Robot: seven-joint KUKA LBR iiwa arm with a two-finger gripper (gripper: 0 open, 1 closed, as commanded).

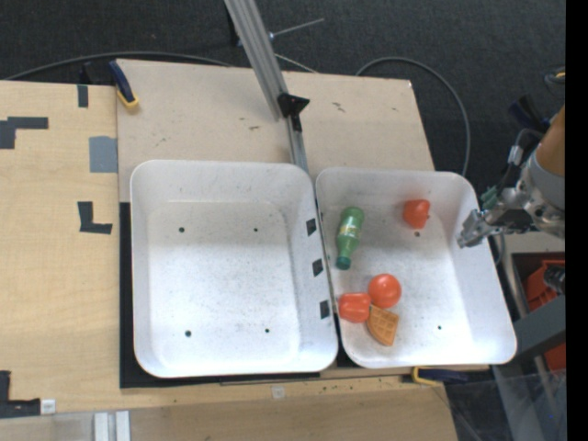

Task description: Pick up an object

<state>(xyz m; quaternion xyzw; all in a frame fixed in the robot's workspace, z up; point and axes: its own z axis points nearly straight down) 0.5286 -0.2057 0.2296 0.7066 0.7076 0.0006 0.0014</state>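
Note:
The right bin (pixel 478 329) holds a green bottle (pixel 348 237) lying near its left wall, a small red-orange piece (pixel 416 213) toward the back, a red ball-like piece (pixel 385 290), another red piece (pixel 354 308) at the front left and a tan waffle-like piece (pixel 383 325) beside it. My gripper (pixel 475 227) hangs at the right rim of this bin, well right of all these objects, with nothing seen between its fingers.
The left bin (pixel 147 246) sits beside the right one, sharing a middle rim with black clips. A slanted metal rail (pixel 260 49) runs from the top down to the bins' junction. Cables lie on the dark floor behind.

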